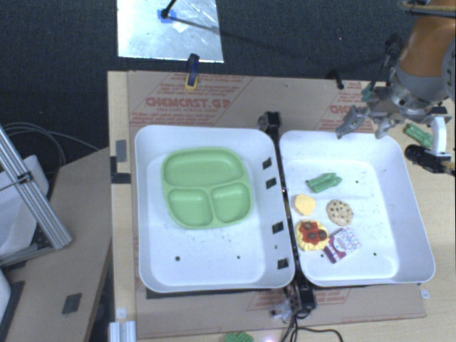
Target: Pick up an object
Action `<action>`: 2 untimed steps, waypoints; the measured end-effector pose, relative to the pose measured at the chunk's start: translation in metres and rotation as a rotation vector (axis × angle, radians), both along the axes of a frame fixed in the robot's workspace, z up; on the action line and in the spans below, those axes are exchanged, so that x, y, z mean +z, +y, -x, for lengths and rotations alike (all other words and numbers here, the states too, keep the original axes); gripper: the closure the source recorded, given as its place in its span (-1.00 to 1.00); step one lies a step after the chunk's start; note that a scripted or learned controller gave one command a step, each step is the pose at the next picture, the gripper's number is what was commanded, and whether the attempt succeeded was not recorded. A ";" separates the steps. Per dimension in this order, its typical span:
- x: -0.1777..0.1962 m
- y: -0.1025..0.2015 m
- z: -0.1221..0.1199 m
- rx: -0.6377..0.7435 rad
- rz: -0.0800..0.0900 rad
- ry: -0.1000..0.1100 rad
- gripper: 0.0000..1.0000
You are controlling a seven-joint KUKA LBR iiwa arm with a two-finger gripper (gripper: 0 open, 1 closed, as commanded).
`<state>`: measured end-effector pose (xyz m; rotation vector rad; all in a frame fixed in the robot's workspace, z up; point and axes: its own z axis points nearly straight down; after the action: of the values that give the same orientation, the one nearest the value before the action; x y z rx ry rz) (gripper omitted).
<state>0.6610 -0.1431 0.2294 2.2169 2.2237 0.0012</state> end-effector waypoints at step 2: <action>-0.147 0.001 0.013 0.003 0.001 -0.002 -1.00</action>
<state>0.6477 -0.1423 0.0826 2.2123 2.2259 0.0024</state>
